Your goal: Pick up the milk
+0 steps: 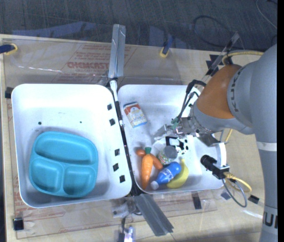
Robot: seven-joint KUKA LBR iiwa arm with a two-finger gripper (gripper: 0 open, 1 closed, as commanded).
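My gripper (174,141) hangs low in the right bin (147,92); whether it is clenched, I cannot tell. The milk (135,114) lies upper left of it, apart. A carrot (146,168), bottle (166,174) and banana (181,176) crowd below.

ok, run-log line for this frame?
target: small white-and-red milk carton, right bin | hand: over bin centre, apart from carton | status: not picked
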